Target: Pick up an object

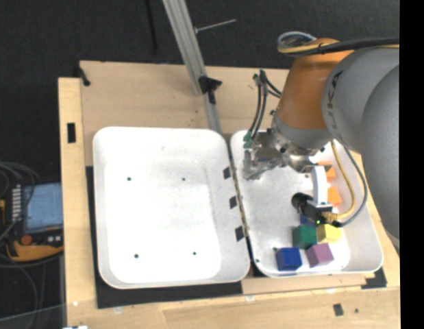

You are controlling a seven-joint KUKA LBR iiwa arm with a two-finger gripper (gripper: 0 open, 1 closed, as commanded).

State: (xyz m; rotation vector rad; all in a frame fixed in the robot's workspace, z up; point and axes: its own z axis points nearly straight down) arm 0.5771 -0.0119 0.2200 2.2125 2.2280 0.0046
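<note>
We find the arm (348,81) reaching over the right bin (266,204), which sits on the bench (129,94) beside the left bin (164,204). Its pincer (255,163) hangs at that bin's upper left corner; we cannot tell its state. The blue block (288,258), green block (305,236), purple block (320,253) and yellow block (331,234) cluster at the bin's lower right.

On my screen the arm (366,81) is a bulky, rounded grey shell with a broad orange band (304,91) above the wrist. Dark cables (259,108) loop beside the band, and the gripper (256,160) is small, metallic grey hardware.
</note>
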